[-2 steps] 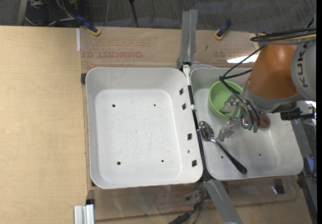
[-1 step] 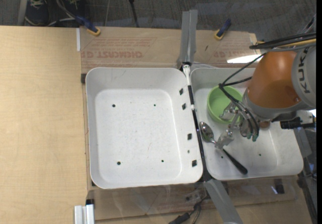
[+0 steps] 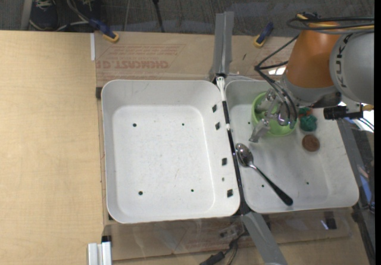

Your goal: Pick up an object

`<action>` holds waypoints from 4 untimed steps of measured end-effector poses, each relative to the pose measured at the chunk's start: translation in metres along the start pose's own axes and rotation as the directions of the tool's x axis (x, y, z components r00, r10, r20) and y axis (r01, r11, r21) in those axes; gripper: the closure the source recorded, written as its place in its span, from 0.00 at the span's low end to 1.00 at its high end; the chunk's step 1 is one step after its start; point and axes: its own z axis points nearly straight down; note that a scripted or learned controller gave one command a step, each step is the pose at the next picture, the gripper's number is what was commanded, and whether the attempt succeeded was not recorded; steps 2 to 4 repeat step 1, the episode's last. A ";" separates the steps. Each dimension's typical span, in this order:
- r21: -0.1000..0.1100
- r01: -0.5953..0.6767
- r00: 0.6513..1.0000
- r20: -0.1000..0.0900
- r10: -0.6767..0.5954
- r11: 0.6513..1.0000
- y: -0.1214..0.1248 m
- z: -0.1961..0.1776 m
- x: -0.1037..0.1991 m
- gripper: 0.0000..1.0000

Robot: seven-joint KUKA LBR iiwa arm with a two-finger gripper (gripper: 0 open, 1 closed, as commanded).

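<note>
In the right bin (image 3: pixel 333 198) lie a green bowl (image 3: pixel 262 109), a metal spoon with a black handle (image 3: pixel 262 173), a brown round piece (image 3: pixel 310 143) and a small teal piece (image 3: pixel 307 122). My gripper (image 3: pixel 269 127) hangs low over the green bowl's front rim. It is open: one finger (image 3: pixel 257 134) reaches down just outside the bowl's left front, the other sits over the bowl's inside. The arm's orange band (image 3: pixel 309 58) hides the back of the bowl. Nothing is lifted.
The left bin (image 3: pixel 113 139) stands beside the right one, with a raised divider (image 3: pixel 229 139) between them. The spoon's bowl end lies close to that divider. Cardboard (image 3: pixel 155 58) covers the bench behind the bins.
</note>
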 end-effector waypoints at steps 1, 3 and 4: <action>-0.001 -0.059 0.998 -0.001 0.059 0.998 -0.117 -0.001 0.013 0.00; -0.001 -0.059 0.998 -0.001 0.059 0.998 -0.117 -0.001 0.013 0.00; -0.001 -0.059 0.998 -0.001 0.059 0.998 -0.117 -0.001 0.013 0.00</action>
